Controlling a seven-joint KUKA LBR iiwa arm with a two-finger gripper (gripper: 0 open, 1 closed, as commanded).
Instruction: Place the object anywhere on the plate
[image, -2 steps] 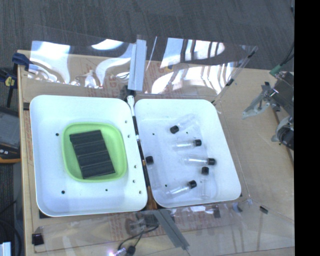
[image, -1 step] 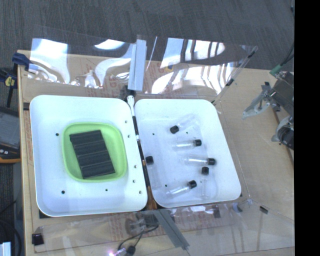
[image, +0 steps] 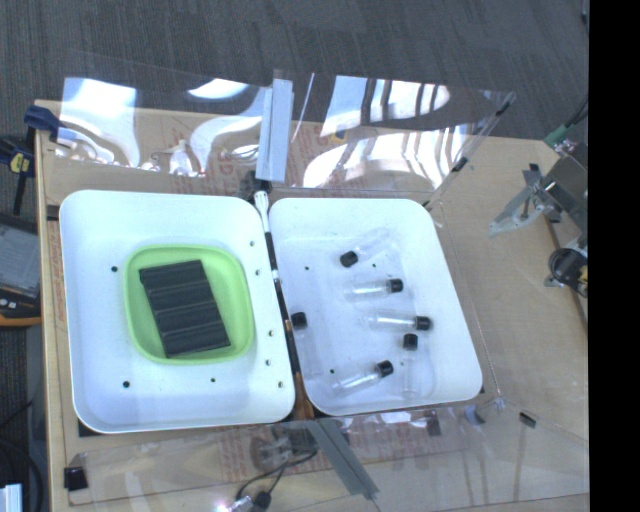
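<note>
A square lime-green plate (image: 236, 300) sits in the middle of the left white bin (image: 90, 390). A dark grey ridged rectangular block (image: 183, 307) lies flat on the plate, turned slightly, and covers most of its inside. Several clear plastic vials with black caps lie scattered in the right white bin (image: 450, 380): one vial (image: 378, 288) near the centre, another vial (image: 399, 322) below it, and a third vial (image: 362, 377) towards the front. Nothing is touching the block or the vials.
Loose black caps (image: 348, 259) lie in the right bin, and one black cap (image: 298, 321) rests by the wall between the bins. A clear acrylic sheet stands behind the bins. Metal fixtures (image: 545, 200) and cables sit on the bench at right.
</note>
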